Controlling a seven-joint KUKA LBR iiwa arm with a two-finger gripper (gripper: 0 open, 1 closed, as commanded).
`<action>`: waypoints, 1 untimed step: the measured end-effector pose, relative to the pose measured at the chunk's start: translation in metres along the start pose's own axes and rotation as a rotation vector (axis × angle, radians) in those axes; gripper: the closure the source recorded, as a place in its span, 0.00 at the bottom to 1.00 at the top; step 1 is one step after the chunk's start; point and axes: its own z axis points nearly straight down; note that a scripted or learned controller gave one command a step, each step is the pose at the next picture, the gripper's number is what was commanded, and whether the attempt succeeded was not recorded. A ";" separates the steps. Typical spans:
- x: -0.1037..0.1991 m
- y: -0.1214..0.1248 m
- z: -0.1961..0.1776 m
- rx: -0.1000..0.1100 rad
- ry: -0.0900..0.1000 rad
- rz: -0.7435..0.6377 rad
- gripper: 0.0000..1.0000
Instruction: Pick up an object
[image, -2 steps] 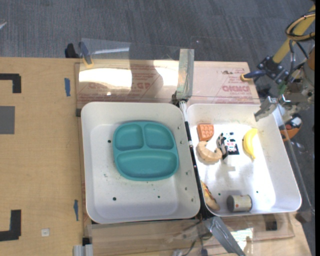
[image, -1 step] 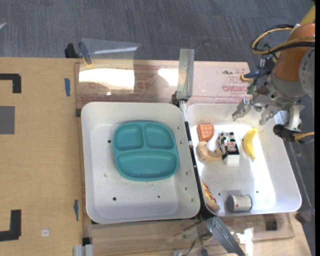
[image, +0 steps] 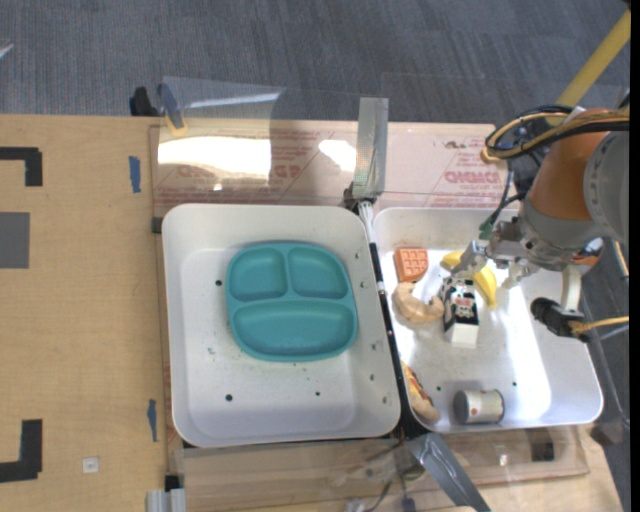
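Observation:
My gripper (image: 462, 303) reaches into the right bin (image: 560, 395) from the right, low over a cluster of objects in the bin's upper middle. Right under it lies a small white block (image: 464, 332). A yellow banana (image: 484, 281) lies just behind and to the right of the gripper, partly hidden by it. A beige bread-like piece (image: 415, 306) sits to its left, and an orange waffle-like square (image: 411, 264) lies further back left. Whether anything is held is hidden by the gripper body.
A metal can (image: 479, 405) lies on its side near the right bin's front. A small bun-like item (image: 420, 395) rests at that bin's front left wall. The left bin (image: 190, 400) holds a teal divided plate (image: 292, 300).

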 end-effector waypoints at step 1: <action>0.001 0.002 -0.012 -0.004 0.001 0.000 1.00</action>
